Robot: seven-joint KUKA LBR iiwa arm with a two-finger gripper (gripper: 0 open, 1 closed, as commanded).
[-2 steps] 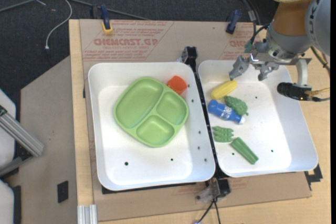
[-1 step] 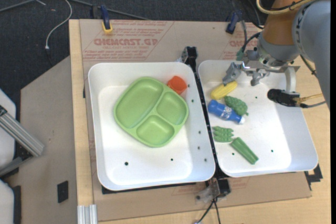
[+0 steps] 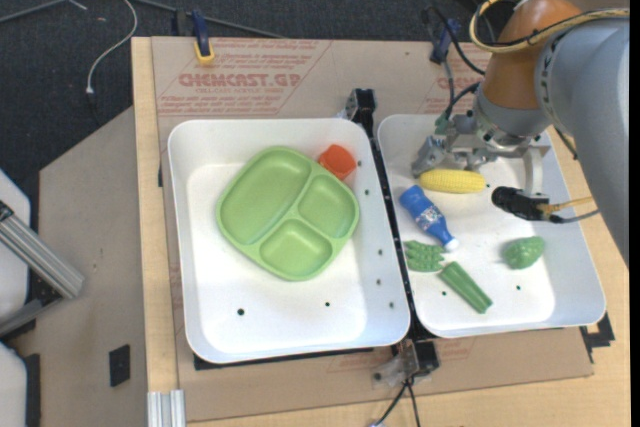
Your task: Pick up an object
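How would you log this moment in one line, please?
claw: above yellow corn | bin: right bin | hold: unconfirmed | nearby: blue bottle

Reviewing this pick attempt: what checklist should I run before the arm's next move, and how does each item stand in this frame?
1. Gripper is over the right bin: ok.
2. A target lies nearby: ok. The yellow corn sits right beside the gripper in this view.
3. Gripper height above the corn: cannot tell from this slanted view.
4. Corn is clear of its neighbours: cannot tell. One end of the blue bottle lies very near the corn's left end.
5. Left bin contents are out of the way: ok. The green plate lies well away from the gripper.
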